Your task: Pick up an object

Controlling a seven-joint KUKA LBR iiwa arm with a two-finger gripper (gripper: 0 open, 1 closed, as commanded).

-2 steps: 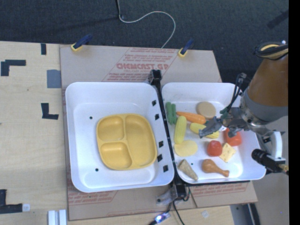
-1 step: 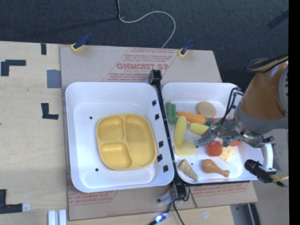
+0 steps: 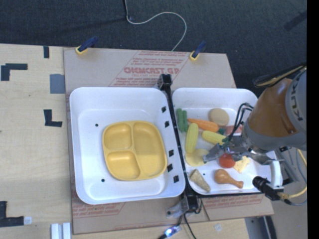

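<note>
gripper (image 3: pixel 219 153): fingers partly hidden under the wrist, I cannot tell if spread or pressed | tomato (image 3: pixel 227 160): small, round, red, just beside the gripper, top hidden by it | corn (image 3: pixel 192 137): yellow, left of gripper | drumstick (image 3: pixel 228 178): below

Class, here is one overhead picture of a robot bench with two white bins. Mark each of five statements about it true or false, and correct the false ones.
1. The yellow divided plate lies in the left bin. True.
2. The toy foods are piled on the yellow divided plate. False: they lie in the right bin, and the plate's compartments are bare.
3. The gripper is over the right bin, beside a red tomato. True.
4. The drumstick is in the left bin. False: it lies near the right bin's front edge.
5. The corn cob lies close to the divider between the bins. True.
</note>
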